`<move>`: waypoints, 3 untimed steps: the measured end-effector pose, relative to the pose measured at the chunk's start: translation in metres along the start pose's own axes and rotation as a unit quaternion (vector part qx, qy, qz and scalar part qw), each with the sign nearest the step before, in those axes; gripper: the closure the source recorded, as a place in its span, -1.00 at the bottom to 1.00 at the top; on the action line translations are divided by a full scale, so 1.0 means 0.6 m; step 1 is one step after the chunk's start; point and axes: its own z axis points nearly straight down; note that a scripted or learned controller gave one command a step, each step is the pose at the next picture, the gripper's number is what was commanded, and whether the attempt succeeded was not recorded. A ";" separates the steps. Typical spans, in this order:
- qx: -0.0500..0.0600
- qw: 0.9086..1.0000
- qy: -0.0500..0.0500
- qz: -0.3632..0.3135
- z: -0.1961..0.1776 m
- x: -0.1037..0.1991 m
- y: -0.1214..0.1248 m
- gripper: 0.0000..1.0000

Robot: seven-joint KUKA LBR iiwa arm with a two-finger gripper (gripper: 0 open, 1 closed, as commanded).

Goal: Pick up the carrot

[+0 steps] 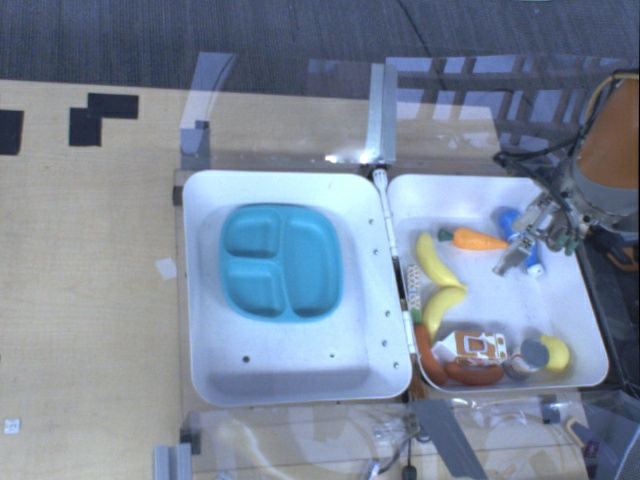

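The carrot, orange with a green top pointing left, lies in the upper middle of the right bin. My gripper hovers just to the right of the carrot's thin end, reaching in from the right under the orange-banded wrist. It is open with nothing held. A small blue item lies partly hidden beneath it.
A yellow banana curves just left of and below the carrot. Along the right bin's front lie a red sausage, a labelled can, a grey lid and a yellow piece. The left bin holds a blue divided plate.
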 end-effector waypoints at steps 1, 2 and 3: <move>-0.001 1.000 -0.001 -0.018 0.123 -0.037 0.096 -1.00; -0.004 1.000 -0.004 -0.018 0.100 -0.041 0.101 1.00; -0.001 1.000 0.001 0.027 -0.044 0.001 0.148 1.00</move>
